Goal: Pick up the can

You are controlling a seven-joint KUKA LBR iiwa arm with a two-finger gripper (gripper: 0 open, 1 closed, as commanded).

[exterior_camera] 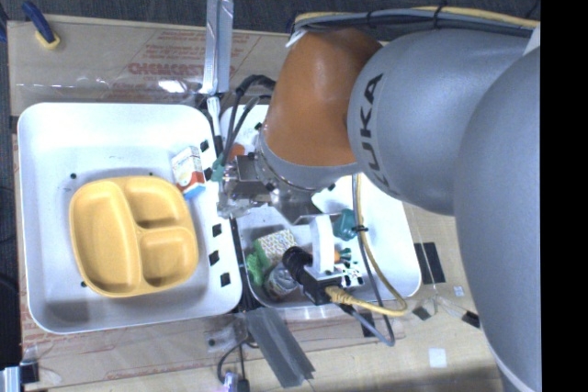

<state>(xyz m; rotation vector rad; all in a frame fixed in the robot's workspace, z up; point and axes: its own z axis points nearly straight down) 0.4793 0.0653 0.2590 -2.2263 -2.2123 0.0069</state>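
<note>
Two bins sit side by side on the counter [110, 50]. In the left bin [55, 128] a divided tray [133, 234] lies toward the front, with a small carton [188, 168] behind it by the right wall. The arm [413, 133] reaches over the right bin [404, 266], where small items [276, 252] cluster at the front left.

I read "UKA" in black letters on grey arm [413, 119], first letter hidden. Red print on bench [175, 50] far edge too faint for me.
</note>
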